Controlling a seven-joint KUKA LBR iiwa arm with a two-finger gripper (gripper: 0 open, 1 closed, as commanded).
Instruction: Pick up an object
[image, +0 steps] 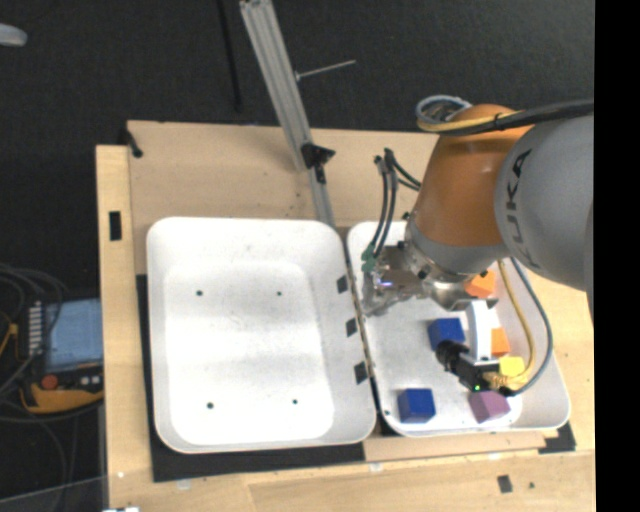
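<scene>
While end effector (385, 285) grip unclear | blue cube (416, 403) apparently well below-right.

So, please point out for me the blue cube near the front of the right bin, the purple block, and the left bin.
blue cube (416, 403), camera view, top face.
purple block (488, 405), camera view, top face.
left bin (245, 330), camera view, bare floor.

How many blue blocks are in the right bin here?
2: one blue block near the right bin's front edge, another blue block mid-bin beside the arm. More may be hidden under the arm.
</scene>
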